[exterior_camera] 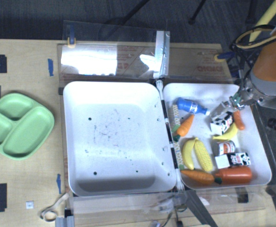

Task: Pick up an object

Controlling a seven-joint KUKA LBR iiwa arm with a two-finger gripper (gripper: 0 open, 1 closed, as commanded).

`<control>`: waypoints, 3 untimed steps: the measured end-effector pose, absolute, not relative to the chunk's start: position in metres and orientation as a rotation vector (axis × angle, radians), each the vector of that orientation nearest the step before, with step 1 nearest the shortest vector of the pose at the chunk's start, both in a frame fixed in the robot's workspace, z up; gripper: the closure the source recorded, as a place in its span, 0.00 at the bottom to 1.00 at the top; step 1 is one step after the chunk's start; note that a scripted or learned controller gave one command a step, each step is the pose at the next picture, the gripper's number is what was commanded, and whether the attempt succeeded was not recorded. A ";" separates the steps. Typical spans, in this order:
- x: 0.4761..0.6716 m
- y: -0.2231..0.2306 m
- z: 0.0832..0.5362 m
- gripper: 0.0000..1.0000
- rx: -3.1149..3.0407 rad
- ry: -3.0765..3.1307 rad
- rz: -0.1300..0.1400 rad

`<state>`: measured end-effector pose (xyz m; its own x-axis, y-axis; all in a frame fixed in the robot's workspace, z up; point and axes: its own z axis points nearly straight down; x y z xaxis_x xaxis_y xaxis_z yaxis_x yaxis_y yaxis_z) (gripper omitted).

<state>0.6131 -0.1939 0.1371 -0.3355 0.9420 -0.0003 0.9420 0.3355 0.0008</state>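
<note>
The right bin point(263, 171) is the landmark here: a shallow white tray with rounded corners, crowded with toy food. The arm reaches over its upper right corner, and the gripper point(228, 106) hangs low just above the black-and-white cow-patterned carton point(222, 122) in the bin's upper right part. Whether it is released or clenched I cannot tell — the view is too coarse there, and nothing is plainly held.

No single object is set by the task, so any piece in this bin will serve. The cow carton lies nearest the gripper, with a small orange carrot point(239, 120) touching its right side and a yellow banana point(228, 134) just below it. Toward the bin's upper middle lies a blue bottle point(189, 106); near the left wall, a second carrot point(185, 124); in the lower middle, a ridged yellow corn cob point(203, 156) beside another banana point(188, 154). Along the bottom wall rests a long red-orange sausage-like piece point(232, 175).

To do the step well, I judge the descent should centre on the carton's narrow faces — its flat boxy sides offer better purchase than the smooth, rounded, likely slippery plastic produce. The crowding neighbours may get nudged or pinched along with it, so a square, straight approach matters.

The left bin point(72, 126), beside the right bin's left wall, is scuffed white plastic.
</note>
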 end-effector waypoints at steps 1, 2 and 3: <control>0.551 -0.202 0.090 0.00 1.691 2.649 0.043; 0.596 -0.173 0.086 0.00 1.924 2.478 0.005; 0.598 -0.173 0.096 1.00 1.921 2.475 0.008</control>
